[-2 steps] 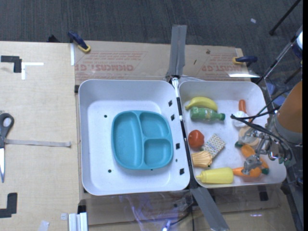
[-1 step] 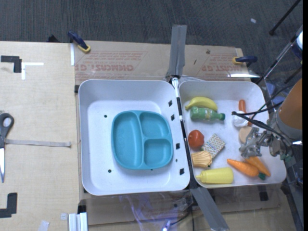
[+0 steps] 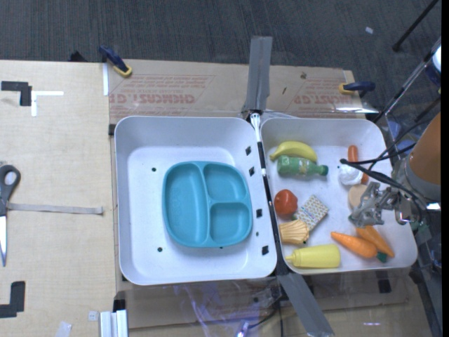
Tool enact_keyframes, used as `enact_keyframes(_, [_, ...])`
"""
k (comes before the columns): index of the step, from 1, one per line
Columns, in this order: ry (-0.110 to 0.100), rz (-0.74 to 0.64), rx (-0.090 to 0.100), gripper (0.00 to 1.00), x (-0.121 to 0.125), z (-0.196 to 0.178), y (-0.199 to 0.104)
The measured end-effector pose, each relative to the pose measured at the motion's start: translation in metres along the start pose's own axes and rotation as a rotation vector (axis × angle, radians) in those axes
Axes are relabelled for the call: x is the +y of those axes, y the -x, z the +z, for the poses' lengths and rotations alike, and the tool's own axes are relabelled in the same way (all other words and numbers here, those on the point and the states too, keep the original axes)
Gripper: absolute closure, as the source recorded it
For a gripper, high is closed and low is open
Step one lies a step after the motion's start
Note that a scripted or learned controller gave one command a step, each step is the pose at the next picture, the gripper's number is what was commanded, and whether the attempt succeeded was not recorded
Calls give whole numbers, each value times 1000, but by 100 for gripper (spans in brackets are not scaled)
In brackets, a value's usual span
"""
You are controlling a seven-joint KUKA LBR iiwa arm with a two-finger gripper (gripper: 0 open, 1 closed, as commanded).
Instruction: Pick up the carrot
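One fixed camera looks down at a slant on both white bins (image 3: 126,209)

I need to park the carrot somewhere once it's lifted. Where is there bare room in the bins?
The left bin has bare floor all round the blue plate, widest on its left and front. The right bin is crowded: banana, bottle, tomato, carrots and the hand. Only its back strip is bare.

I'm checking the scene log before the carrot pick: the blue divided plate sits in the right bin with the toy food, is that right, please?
Not quite. In the camera view the blue divided plate sits alone in the left bin. The toy food, including the carrot and the banana, is in the right bin.
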State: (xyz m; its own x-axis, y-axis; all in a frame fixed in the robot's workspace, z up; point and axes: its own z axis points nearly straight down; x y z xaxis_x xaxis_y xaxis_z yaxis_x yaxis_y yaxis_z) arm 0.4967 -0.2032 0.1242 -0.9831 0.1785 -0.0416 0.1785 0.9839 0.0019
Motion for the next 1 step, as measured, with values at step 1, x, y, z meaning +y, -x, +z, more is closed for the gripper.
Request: enact_keyframes(1, [-10, 441, 34, 100, 36, -22, -2])
